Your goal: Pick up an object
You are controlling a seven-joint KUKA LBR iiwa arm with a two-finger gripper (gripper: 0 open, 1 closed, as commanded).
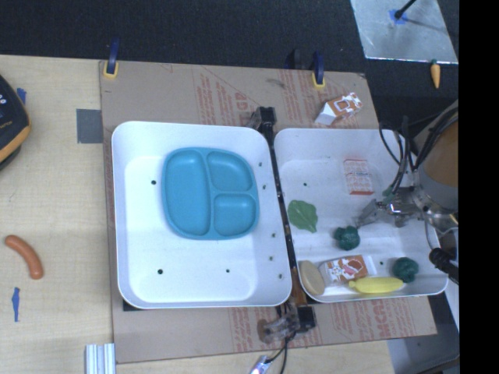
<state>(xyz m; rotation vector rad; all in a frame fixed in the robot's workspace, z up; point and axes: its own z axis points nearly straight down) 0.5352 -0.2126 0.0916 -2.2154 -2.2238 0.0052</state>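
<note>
My gripper (382, 215) hovers over the right side of the right bin (312, 150), its two metal fingers spread open with nothing between them. The left fingertip (363, 220) sits just up and right of a dark green broccoli-like piece (347, 237), apart from it. Further left lies a light green leafy piece (302, 215). Along the bin's front edge lie a beige round piece (311, 277), a red and white carton (347, 269), a yellow banana (376, 285) and a second dark green piece (405, 268).
A blue divided plate (210, 192) lies in the left bin (132, 232). A red and white label (358, 176) lies flat in the right bin. Outside the bins are a small carton (340, 109), a sausage (25, 255) and a black and yellow device (8, 123).
</note>
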